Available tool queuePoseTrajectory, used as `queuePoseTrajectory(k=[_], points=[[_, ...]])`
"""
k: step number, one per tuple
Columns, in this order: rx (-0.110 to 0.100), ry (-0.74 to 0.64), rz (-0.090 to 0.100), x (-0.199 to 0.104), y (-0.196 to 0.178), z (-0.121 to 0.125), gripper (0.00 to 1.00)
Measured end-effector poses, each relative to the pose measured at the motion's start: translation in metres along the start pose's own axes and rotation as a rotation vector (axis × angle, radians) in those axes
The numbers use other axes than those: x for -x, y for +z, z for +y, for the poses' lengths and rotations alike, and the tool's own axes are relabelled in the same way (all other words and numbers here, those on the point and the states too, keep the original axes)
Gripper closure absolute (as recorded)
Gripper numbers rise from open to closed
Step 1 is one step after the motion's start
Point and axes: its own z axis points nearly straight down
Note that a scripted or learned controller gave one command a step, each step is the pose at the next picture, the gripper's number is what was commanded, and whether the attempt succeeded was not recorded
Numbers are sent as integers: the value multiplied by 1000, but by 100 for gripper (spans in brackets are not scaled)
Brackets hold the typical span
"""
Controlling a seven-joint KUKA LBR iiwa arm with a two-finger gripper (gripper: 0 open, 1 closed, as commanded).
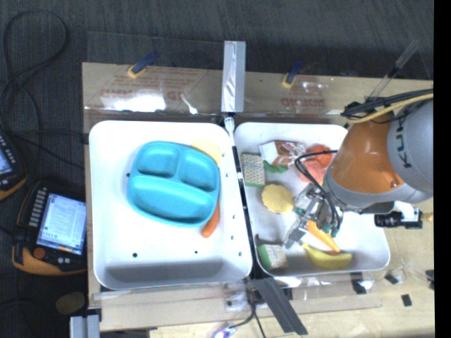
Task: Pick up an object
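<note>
Banana lies in the right bin near its front wall, curved, yellow, lengthwise along the wall. Orange carrot-like piece sits just above it, tilted, touching or nearly touching the banana. Tool hangs right over this spot, its tip just left of the carrot piece and above the banana's left end; whether it touches either one is not clear. Tool opening cannot be told from this angle, metal parts and cables blur together, nothing visibly clamped in it.

Round yellow cookie-like disc sits just left of the tool, mid-bin. Small green-and-tan item lies at the front left corner of the right bin, near the banana's left end but apart. Grey-green sponge-like rectangle is near the left wall toward the back. Brown-and-white packet and a red-orange item are at the back of the bin, partly hidden by the arm, which comes in from the right with its orange band over the bin's right side.

Left bin holds a blue divided plate, upside or tilt unclear, with an orange carrot poking out at its lower right edge and a yellow item behind its upper right. Both bins sit side by side on the desk.
</note>
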Motion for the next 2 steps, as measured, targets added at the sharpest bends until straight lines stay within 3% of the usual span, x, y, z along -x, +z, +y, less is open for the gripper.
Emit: queuePoseTrajectory(k=[1,2], points=[[2,189,-4,-19,0,-6,0],[-4,172,10,39,0,-6,0]])
